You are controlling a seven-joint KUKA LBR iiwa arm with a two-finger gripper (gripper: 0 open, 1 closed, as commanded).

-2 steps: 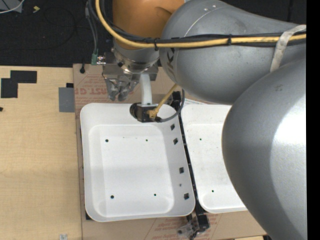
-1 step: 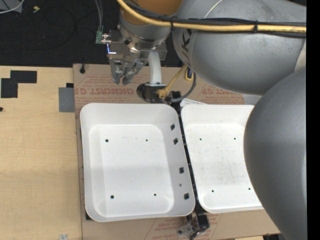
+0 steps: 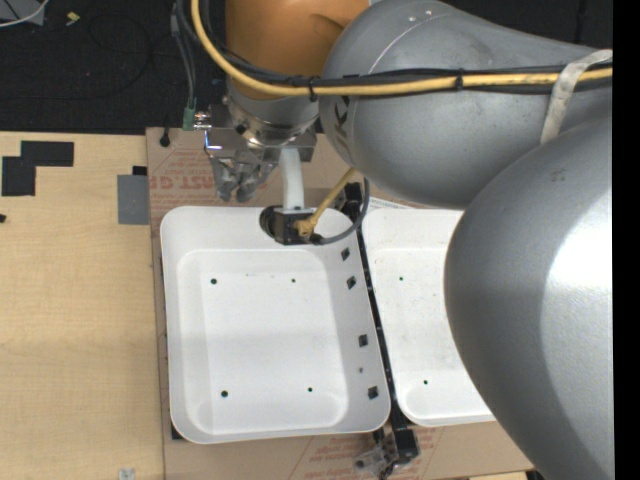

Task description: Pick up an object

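Hand (image 3: 241, 180) hangs just beyond the far rim of the left bin (image 3: 182, 318), left of that rim's middle (grip state cannot be made out). The grey arm (image 3: 480, 138) covers much of the right bin (image 3: 420, 368). The bins sit side by side on printed cardboard (image 3: 168, 180) over the pale wood surface (image 3: 70, 318). A grey patch (image 3: 131, 198) and black shapes (image 3: 38, 160) mark the surface left of the cardboard.

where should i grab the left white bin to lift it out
Probably take the left shallow white bin by its raised left rim, coming from that side: the lip is thin and free. Its right rim meets the right white bin at black clips, and the gripper hangs by the far rim.
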